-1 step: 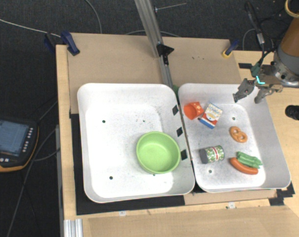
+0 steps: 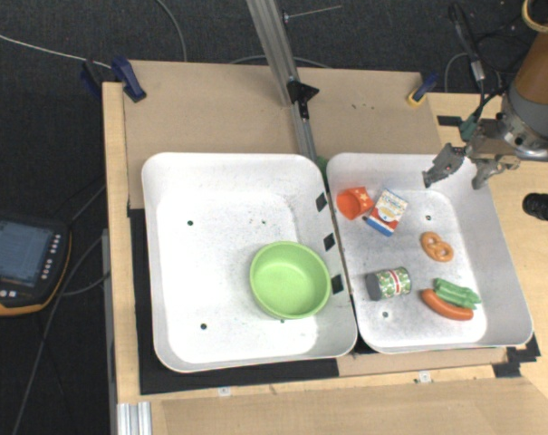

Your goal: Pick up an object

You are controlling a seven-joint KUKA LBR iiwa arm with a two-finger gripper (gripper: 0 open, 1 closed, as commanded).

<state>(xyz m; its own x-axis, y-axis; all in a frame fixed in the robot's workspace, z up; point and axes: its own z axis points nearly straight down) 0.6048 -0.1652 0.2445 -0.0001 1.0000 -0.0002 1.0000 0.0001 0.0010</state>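
I see the gripper (image 2: 462, 172) spread open, holding nothing, over the right bin's (image 2: 500, 234) far edge. The objects sit nearer the front: orange cup (image 2: 351, 202) and carton (image 2: 387, 212) by the left wall, pretzel (image 2: 436, 246) mid-bin, can (image 2: 388, 284) and carrot (image 2: 453, 299) at the front — bare floor under the fingers. Green bowl (image 2: 290, 280) in the left bin (image 2: 178, 243).
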